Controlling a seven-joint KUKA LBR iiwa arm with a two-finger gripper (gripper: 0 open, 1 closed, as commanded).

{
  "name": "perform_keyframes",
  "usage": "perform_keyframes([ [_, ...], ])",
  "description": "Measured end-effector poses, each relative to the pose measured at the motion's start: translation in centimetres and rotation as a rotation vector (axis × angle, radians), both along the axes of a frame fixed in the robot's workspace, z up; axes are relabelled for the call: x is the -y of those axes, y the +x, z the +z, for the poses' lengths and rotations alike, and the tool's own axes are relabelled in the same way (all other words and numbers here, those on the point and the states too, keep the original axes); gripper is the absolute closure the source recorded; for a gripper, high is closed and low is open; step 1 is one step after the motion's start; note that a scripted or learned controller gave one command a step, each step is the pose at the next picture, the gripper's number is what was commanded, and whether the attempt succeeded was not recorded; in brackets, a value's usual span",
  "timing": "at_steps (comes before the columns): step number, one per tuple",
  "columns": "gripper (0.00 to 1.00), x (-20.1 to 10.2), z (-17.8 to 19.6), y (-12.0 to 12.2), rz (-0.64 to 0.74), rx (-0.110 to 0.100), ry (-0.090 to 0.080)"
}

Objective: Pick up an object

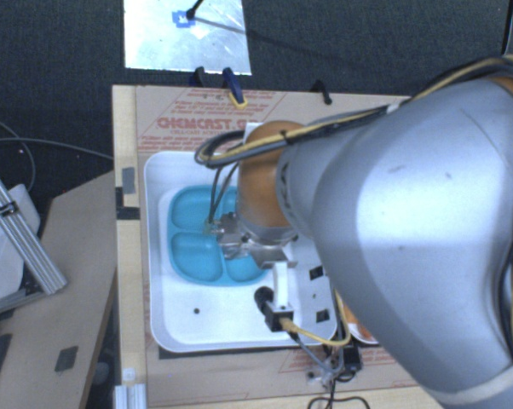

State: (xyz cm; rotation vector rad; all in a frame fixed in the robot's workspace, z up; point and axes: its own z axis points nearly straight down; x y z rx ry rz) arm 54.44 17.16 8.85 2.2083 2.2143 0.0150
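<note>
Bench [133, 228] topped with brown printed cardboard sheet [214, 113]. White bin [167, 313] sits directly on it, left side. Blue-handled clamp [233, 88] at cardboard's far edge.

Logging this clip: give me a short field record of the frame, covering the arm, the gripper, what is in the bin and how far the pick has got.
arm: grey arm with orange band, reaching in from the right over the left bin
gripper: gripper low over the blue tray
bin: white bin on the bench
contents: blue tray with compartments, lying flat in the bin's upper part
cables: yellow and black cables looping past the wrist
pick status: nothing seen between the fingers; grasp not confirmed
</note>
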Motion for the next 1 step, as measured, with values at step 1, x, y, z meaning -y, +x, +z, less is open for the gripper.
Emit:
perform_keyframes([
  [1, 1.00, -2.27, -0.13, 11.55, -0.001, -0.013, -0.009],
])
